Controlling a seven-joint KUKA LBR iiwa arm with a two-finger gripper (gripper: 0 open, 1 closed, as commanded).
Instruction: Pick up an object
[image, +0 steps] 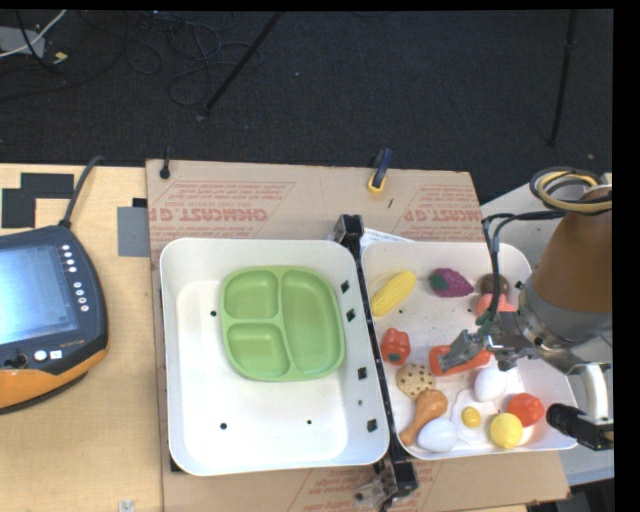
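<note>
Fingers of grey two-finger gripper (470, 350) low in right white bin (520, 260), at long orange-red plastic piece (452, 360); can't tell if open or gripping. Round red plastic pepper (395, 345) just left, yellow corn cob (393, 292) farther back.

Dark carpeted floor (300, 90) strewn with black cables (200, 40) lies beyond the wooden desk (60, 440), cardboard sheet (300, 200) spread on it
</note>
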